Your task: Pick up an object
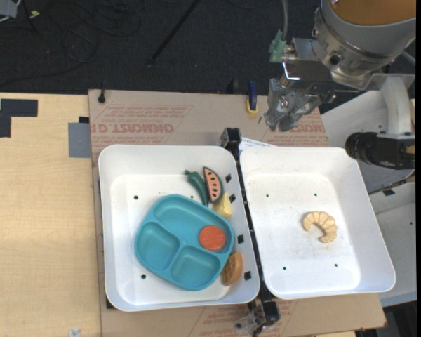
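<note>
Gripper (289, 112) hangs above the far rim of the right bin (375, 216); whether its fingers are spread or closed cannot be told. Nearest target, 1 croissant (320, 226), lies alone mid-bin, toward the near side and slightly right of the gripper, long axis roughly diagonal.

The right bin (351, 188) is left largely open, with bare floor all round the croissant (320, 226) lying toward four o'clock of its centre. The left bin (119, 188) is crowded: the teal divided tray (161, 248) is spread over its middle (toys packed along its one-to-four o'clock edge), and free floor is found only toward nine and eleven o'clock.
</note>
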Robot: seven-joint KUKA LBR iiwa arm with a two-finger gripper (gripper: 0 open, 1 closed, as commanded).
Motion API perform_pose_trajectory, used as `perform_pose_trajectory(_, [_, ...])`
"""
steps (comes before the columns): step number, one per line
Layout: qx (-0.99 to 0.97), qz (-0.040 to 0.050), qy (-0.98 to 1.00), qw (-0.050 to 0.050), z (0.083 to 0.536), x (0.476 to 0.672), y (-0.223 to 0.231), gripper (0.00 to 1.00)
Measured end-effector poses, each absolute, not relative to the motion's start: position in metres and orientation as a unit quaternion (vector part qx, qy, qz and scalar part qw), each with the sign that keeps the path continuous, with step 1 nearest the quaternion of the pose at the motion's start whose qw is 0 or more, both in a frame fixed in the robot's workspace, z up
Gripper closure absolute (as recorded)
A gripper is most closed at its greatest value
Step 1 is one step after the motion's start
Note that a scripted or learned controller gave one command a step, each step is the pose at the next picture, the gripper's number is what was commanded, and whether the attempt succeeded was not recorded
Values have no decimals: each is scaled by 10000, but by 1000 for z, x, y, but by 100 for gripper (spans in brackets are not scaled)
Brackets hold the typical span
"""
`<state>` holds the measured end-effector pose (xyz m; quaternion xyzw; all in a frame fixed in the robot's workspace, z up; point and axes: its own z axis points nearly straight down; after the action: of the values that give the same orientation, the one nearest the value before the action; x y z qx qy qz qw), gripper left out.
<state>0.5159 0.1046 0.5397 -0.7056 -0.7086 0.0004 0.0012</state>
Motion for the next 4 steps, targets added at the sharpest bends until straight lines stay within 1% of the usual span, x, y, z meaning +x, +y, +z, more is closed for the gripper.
perform_pose_trajectory(1, [-7057, 92, -7084, 56, 389, 472, 135, 100])
perform_pose_trajectory(2, [-7052, -22, -7090, -15, 473, 503, 133, 100])
perform_pose_trajectory(3, [-7064, -6, -7078, -3, 526, 488, 141, 100])
perform_pose_trajectory(4, [-7052, 9, -7090, 6, 538, 481, 138, 100])
